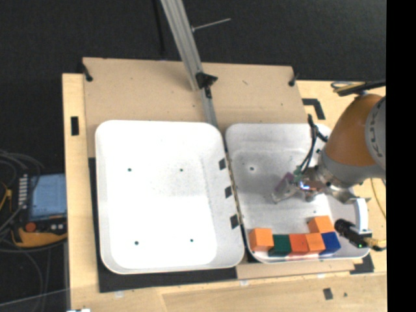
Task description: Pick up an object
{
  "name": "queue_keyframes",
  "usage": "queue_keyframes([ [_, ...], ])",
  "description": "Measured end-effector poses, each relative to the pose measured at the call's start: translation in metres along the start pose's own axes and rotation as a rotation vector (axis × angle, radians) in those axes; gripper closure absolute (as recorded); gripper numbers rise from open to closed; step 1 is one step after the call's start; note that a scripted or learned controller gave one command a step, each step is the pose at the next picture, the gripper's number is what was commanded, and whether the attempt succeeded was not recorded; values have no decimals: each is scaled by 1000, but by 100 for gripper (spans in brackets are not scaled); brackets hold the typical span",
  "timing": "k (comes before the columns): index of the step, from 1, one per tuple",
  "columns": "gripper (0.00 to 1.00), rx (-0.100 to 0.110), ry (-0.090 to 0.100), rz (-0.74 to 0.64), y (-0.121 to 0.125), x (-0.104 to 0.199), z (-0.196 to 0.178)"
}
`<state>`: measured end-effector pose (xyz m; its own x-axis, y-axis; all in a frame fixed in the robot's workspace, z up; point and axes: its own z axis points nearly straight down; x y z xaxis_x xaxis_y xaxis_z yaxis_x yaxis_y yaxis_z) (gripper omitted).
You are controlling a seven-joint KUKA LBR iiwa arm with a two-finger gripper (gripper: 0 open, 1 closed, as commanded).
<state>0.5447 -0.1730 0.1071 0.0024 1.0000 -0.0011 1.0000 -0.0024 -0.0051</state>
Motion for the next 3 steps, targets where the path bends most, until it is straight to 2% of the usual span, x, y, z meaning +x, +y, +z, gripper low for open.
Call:
queue_keyframes([
  [1,0,-7,-2,3,1,-2,9],
  [2,100,-12,0,11,2,-2,-3],
  [3,100,-11,0,0,2,-1,-46],
])
